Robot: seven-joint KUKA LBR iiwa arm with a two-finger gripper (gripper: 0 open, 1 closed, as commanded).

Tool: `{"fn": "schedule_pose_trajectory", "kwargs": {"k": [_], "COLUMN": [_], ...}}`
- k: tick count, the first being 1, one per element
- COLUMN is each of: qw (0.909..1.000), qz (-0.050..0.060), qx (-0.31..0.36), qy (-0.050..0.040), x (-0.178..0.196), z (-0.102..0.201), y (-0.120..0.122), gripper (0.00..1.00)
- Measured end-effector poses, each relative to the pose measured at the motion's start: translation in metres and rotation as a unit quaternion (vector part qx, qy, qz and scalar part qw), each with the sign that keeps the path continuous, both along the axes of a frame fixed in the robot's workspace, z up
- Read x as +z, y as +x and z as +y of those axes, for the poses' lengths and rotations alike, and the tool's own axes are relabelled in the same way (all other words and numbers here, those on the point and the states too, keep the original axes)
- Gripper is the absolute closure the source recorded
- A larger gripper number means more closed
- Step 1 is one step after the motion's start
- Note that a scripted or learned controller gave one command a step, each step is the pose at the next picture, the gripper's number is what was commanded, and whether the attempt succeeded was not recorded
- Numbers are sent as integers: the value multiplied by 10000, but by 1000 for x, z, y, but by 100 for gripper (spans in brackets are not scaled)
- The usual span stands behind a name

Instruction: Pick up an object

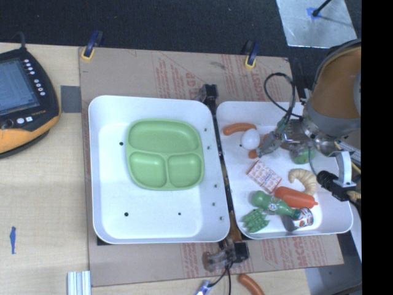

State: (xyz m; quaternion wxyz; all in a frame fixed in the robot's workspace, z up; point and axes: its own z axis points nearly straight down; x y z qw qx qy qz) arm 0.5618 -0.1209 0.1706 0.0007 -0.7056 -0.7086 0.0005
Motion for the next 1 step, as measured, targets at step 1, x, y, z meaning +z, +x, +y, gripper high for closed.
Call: {"fn": "schedule_pose_trajectory", "kwargs": {"k": [1], "qw": [10000], "qz": [-19], "qx": [10], "qy": [-12], "x": [-77], "z": [19], "y": [-31], "gripper": [0]}}
